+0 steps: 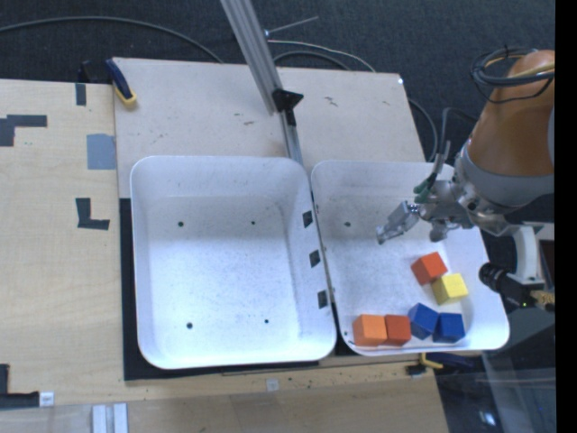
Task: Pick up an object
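Observation:
My gripper [411, 232] hovers over the upper middle of the right bin [361, 269], open, with nothing between its fingers. Just below and to its right lies a red-orange block [429, 267] with a yellow block [450, 287] touching it. Along the bin's front edge sit two orange blocks [369, 329] [398, 329] side by side and two blue blocks [423, 317] [449, 327] to their right. None of the blocks touches the gripper.
The left bin [225, 260] stands beside the right one, separated by a shared rim with black clips [315, 258]. A slanted metal rail [252, 39] reaches down to the bins' back edge. The arm's orange band [514, 124] fills the right side.

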